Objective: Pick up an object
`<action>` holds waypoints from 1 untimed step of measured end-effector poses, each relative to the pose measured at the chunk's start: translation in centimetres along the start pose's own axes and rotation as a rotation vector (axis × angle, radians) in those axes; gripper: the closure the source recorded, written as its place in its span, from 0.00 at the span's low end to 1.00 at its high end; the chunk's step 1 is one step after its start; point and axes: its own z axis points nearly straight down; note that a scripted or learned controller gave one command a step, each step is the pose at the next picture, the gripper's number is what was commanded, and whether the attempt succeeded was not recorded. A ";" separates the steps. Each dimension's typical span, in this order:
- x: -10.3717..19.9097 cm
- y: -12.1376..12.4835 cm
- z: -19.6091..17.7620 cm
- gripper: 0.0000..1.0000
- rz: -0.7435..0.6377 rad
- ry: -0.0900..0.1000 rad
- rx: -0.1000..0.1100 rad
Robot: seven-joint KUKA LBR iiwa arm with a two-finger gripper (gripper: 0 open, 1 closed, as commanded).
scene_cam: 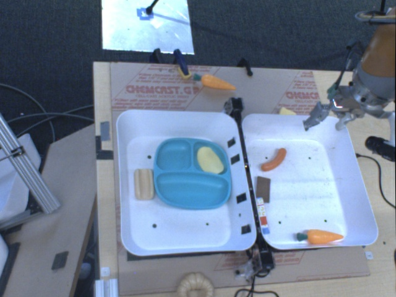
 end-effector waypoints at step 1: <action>0.0 0.2 -0.8 0.00 -0.002 -0.002 -0.012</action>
